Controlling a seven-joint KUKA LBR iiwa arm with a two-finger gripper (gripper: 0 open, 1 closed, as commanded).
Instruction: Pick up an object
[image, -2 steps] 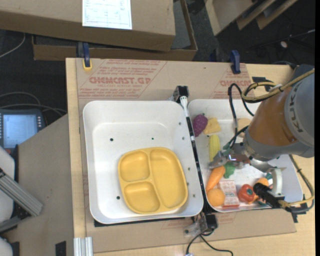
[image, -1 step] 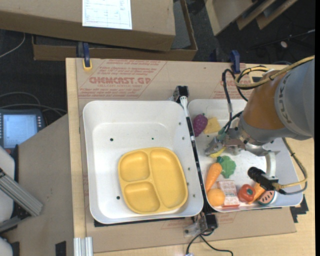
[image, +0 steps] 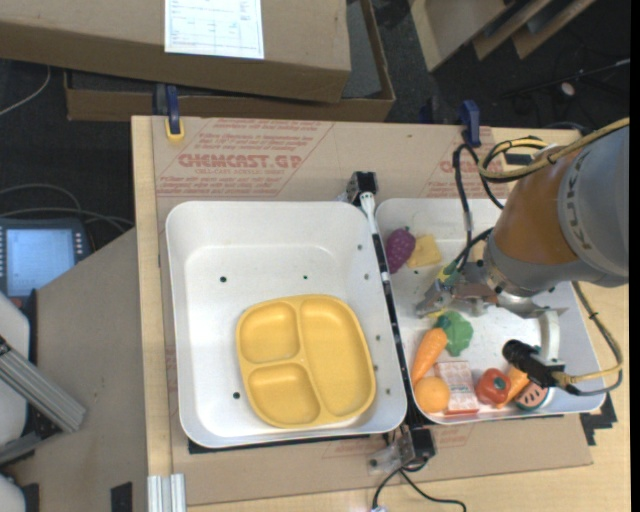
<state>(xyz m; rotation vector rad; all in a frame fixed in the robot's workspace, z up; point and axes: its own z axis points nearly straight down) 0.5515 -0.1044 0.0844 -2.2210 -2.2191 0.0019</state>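
Camera view has the gripper (image: 447, 296) low in the right bin (image: 580, 400), can't tell how its jaws stand. Broccoli (image: 457, 330) sits just below them, carrot (image: 429, 353) beside that, grapes (image: 400, 247) up-left of them.

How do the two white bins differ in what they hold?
The left bin holds one big thing, a yellow divided plate; the right bin holds many small toy foods, among them a carrot and purple grapes. The arm hangs over the right bin, not the left bin. Both are shallow, white and side by side.
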